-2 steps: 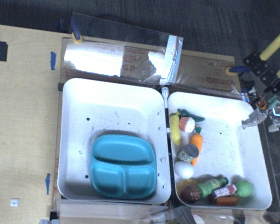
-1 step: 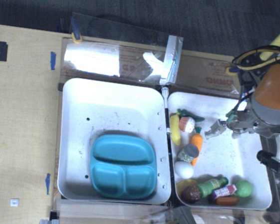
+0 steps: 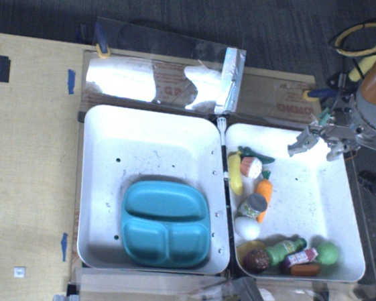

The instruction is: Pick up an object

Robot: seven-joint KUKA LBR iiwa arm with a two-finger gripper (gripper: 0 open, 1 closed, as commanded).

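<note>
Approach step, I judge; pincer (image 3: 318,142) open and empty above the right bin (image 3: 349,219); carrot (image 3: 264,190) lies along its left wall; next, descend over it.

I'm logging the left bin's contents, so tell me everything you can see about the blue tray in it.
The blue tray is a teal, smooth, plastic-looking dish with rounded corners and three compartments: one wide one at the far side and two smaller ones at the near side. It lies flat and upright on the floor of the left bin, toward its near edge. Nothing sits in it.
</note>
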